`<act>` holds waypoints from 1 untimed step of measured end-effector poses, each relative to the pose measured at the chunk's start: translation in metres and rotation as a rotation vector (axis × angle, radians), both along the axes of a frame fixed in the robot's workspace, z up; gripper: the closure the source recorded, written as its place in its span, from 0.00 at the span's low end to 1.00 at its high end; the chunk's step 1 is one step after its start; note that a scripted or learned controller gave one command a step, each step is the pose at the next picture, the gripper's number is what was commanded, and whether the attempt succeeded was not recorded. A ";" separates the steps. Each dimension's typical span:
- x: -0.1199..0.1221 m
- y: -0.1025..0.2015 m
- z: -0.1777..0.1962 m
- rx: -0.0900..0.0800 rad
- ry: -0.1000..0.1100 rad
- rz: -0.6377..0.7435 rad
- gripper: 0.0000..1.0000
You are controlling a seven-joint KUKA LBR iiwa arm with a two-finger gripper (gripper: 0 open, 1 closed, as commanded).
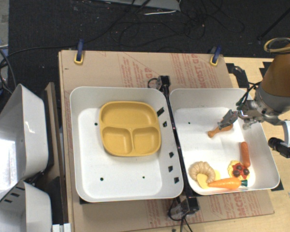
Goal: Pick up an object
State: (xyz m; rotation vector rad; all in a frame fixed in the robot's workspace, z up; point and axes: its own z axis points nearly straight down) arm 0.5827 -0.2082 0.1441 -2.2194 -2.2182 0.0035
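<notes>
The hand (230, 118) is low in the right bin (198, 100), pinching a brown stick-like toy (216, 130); yellow divided plate (130, 128) fills the left.

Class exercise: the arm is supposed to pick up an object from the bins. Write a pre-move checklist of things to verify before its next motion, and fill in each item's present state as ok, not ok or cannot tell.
1. Gripper is over the right bin, where the small items lie: ok.
2. An object sits close by the gripper: ok, the small brown piece lies just below and left of the fingertips.
3. That piece is between the fingers: cannot tell, too small to see.
4. Other targets are available: ok, sausage, carrot and croissant lie near the bin's front edge.
5. The yellow plate in the left bin is out of the arm's path: ok.
</notes>
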 end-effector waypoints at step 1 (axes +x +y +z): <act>0.002 -0.001 0.014 -0.003 -0.007 0.001 1.00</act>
